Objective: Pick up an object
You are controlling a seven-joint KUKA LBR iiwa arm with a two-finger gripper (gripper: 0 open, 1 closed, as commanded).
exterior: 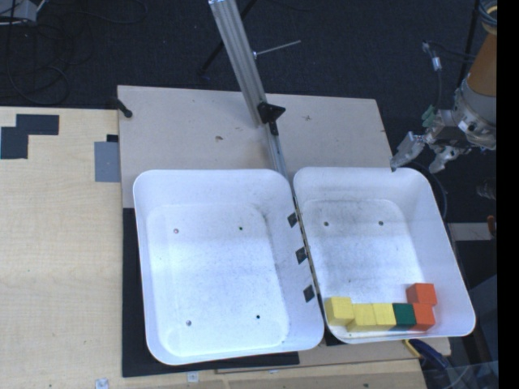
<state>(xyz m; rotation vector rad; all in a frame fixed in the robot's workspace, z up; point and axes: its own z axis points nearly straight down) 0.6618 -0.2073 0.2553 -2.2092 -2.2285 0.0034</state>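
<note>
Pale wooden bench (186, 132), two white bins (154, 217) side by side, black mat (130, 298) beneath.

You have two bins side by side on the surface (195, 132), touching along their inner edges. In the right bin (369, 189), a row of blocks (381, 310) lies along the near wall, toward its right corner. The tool (422, 154) hangs over that bin's far right corner. The left bin (154, 217) lies beside it.
</note>
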